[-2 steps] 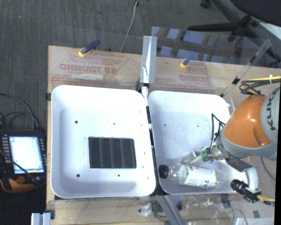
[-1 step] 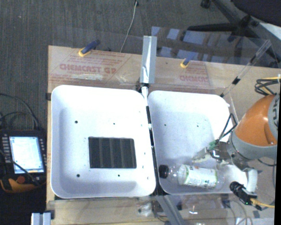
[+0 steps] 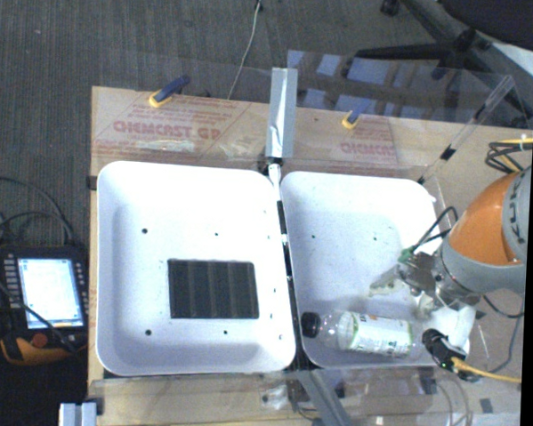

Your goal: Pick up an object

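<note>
Me at R bin's right rim, bottle just below-left.
My gripper (image 3: 423,287) sits over the right bin (image 3: 356,212) near its right wall; can't tell if it's parted or closed, or gripping anything. Open floor to my left. Clear plastic bottle (image 3: 363,332), black cap, white-green label, lies on its side along front wall. Left bin (image 3: 133,210) has a dark ribbed panel (image 3: 213,289).

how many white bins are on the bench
2: the left bin holds a dark ribbed pad; the right bin holds a bottle lying along its near edge.

bottle (image 3: 364,332) lying in right bin (image 3: 356,212) | dark mat (image 3: 213,289) in left bin (image 3: 133,201)
</note>
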Available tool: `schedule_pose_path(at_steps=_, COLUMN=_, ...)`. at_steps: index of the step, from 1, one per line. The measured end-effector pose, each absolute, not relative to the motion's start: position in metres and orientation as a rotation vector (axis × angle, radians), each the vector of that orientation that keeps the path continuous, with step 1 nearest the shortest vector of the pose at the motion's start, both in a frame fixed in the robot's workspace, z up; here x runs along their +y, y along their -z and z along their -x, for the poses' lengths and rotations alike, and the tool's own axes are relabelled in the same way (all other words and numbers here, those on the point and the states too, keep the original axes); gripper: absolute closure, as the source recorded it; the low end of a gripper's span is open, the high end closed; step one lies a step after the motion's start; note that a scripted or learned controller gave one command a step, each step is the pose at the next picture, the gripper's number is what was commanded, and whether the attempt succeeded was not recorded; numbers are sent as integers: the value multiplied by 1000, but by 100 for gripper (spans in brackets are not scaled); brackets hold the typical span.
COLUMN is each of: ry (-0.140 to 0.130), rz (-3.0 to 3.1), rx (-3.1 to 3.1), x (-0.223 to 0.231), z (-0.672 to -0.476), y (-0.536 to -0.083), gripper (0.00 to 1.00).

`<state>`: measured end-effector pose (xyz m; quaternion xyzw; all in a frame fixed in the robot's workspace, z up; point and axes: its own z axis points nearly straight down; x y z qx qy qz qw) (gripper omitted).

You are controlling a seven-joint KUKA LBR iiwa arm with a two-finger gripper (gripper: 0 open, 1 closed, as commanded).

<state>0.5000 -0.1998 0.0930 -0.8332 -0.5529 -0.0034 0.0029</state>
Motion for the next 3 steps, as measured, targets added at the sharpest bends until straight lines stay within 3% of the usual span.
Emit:
schedule_pose_path(at_steps=1, ry=0, rz=2390, rx=-2037, x=-155, z=-485, y=-195, gripper=0)
schedule_pose_path(at_steps=2, ry=-2, rz=1845, rx=-2544, x=-179, z=-484, y=-224, gripper=0)
schedule_pose_path(at_steps=3, ry=0, rz=2077, rx=-2356, x=-190, z=-484, y=-224, gripper=0)
